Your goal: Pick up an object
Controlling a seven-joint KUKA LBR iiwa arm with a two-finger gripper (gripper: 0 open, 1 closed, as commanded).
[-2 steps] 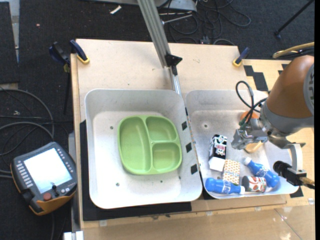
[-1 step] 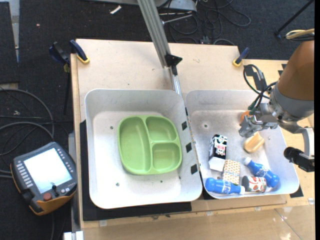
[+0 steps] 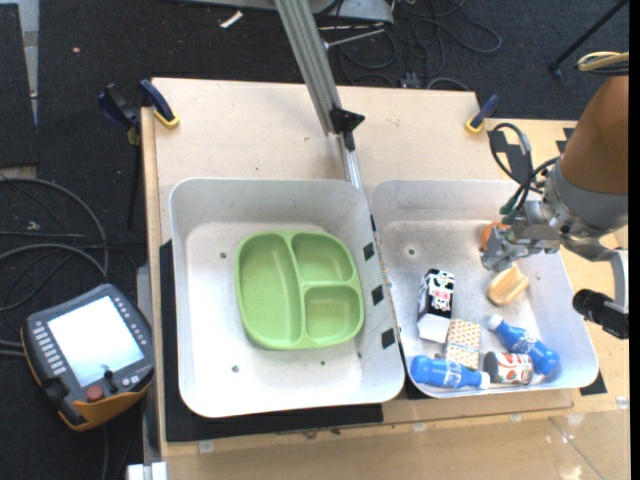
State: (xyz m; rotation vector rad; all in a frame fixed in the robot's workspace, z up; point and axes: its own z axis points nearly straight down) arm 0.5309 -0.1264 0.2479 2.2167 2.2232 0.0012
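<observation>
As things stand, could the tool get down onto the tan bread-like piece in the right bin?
Probably yes: the tool sits just above the tan piece, which lies alone with bare bin floor around it.

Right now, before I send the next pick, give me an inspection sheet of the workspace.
Surface: wooden bench bearing the left bin and right bin, side by side.
Job's things: in the right bin, a black-and-white carton, patterned box, tan bread-like piece, two blue bottles, a red-and-white can.
Clutter: green divided plate in the left bin.
Gripper: gripper low over the right bin's far right part, beside the tan piece; nothing seen held.
Cables: loose cables on the floor beyond the bench.
Surroundings: teach pendant on the floor at left; clamps on the bench corners.
</observation>
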